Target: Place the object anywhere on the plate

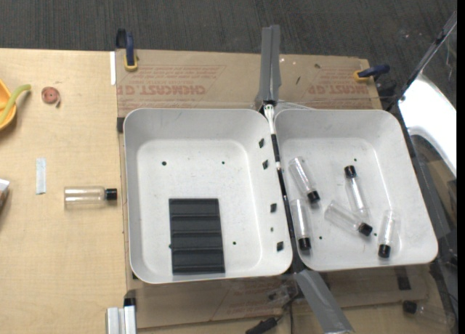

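A black ribbed plate (pixel 196 235) lies flat in the front middle of the left bin (pixel 145 136). Several clear tubes with black caps lie scattered in the right bin (pixel 392 129). One tube (pixel 301 178) is near the bin's left wall, another tube (pixel 354 187) lies at the centre, and a third tube (pixel 387 232) rests at the front right. Two of them lie close together near the front, apart from the plate.
On the wooden bench to the left lie a clear bottle (pixel 87 194) with a black cap, a small white strip (pixel 41 176), a reddish disc (pixel 49 95) and a yellow object (pixel 7 104). Clamps (pixel 127 49) hold the cardboard behind the bins.
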Tool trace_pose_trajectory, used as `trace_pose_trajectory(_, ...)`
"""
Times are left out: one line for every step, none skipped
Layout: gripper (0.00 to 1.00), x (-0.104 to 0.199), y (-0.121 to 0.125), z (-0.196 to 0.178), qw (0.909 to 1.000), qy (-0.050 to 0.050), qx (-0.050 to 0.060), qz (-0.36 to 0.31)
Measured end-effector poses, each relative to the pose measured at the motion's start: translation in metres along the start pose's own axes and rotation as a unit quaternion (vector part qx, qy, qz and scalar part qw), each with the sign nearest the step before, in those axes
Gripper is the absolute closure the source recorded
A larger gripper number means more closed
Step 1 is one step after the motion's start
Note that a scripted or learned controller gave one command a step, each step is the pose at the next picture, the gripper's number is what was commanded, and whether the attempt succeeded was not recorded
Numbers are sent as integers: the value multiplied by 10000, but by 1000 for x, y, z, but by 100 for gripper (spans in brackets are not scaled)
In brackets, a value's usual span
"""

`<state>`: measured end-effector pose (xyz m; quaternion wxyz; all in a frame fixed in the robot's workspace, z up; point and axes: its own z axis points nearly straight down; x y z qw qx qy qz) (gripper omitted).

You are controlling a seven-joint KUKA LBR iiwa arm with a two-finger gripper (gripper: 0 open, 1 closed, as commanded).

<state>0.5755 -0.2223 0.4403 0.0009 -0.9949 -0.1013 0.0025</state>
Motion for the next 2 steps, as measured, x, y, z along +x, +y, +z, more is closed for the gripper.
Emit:
trace_pose_trajectory(0, 74, 0, 1, 10000, -1, -6, -54)
trace_pose_trajectory(0, 11, 2, 0, 10000, 1, -2, 19)
